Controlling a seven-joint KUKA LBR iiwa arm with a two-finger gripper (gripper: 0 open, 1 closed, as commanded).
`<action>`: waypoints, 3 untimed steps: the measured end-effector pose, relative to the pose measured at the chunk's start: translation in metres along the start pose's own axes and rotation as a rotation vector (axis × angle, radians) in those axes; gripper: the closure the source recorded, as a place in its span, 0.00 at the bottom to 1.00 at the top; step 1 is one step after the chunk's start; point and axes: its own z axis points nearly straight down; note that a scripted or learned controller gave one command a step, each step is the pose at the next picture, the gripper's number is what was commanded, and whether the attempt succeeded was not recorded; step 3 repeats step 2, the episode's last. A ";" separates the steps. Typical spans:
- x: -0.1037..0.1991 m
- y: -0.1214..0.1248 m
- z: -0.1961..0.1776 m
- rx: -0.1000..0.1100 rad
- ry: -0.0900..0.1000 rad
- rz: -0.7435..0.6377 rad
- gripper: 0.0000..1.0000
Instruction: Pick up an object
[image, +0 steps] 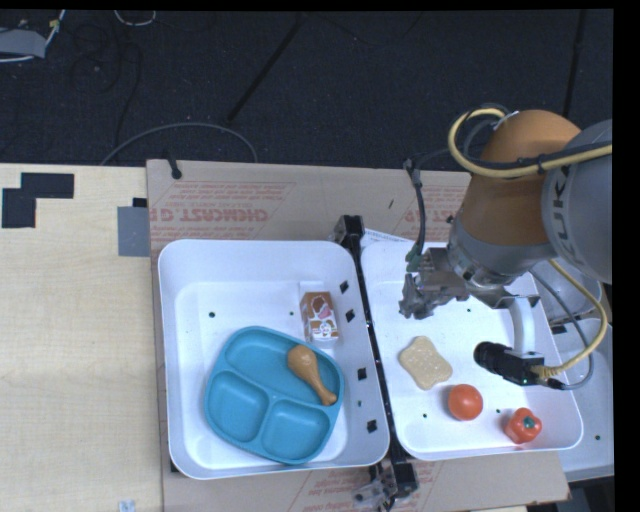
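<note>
My gripper (416, 303) hangs over the upper left part of the right bin (565, 425), just above and apart from a tan slice of bread (425, 362). A red tomato (464, 402) lies in front of the bread. Toward the bin's front right corner sits a small red pepper (523, 425). In the left bin (185, 300), a blue divided plate (250, 410) carries a brown chicken drumstick (313, 372). A small printed carton (320, 316) lies just behind the plate.
A black divider (362, 330) runs between the two bins. The grey and orange arm (515, 200) reaches in from the right, over the back of the right bin. A cardboard sheet (250, 205) lies under both bins.
</note>
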 end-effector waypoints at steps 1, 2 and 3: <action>0.057 0.002 -0.006 -0.002 0.000 -0.001 1.00; 0.106 -0.003 0.009 0.001 -0.002 0.000 1.00; 0.106 -0.003 0.009 0.001 -0.002 0.000 1.00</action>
